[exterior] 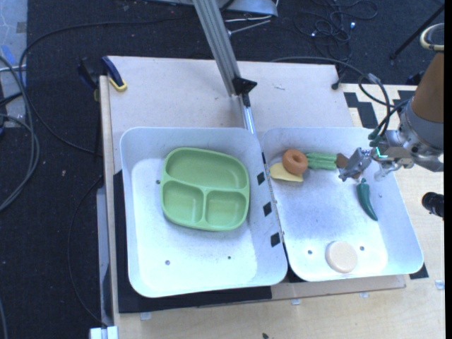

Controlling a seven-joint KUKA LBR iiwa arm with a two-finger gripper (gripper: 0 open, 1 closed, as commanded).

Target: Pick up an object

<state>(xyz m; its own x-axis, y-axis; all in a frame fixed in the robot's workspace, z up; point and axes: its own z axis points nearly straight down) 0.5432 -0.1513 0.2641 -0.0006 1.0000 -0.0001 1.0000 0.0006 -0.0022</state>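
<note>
Gripper [351,167] hangs low in right bin [395,256], can't tell its state, w/ pepper [367,200] just beside and donut [294,162] near, so a close could nick pepper's tip or grab nothing.

Right bin [406,217]: top strip is crowded, with donut [295,162] on a yellow piece [284,174], light green item [321,162] just beside it, and gripper [355,167] right next to that. Dark green pepper [367,200] lies near the right wall, cream disc [342,256] near the front rim. Open floor in the middle between those. Left bin [134,210]: 3-compartment green tray [206,188] takes the centre; front strip is free.
</note>
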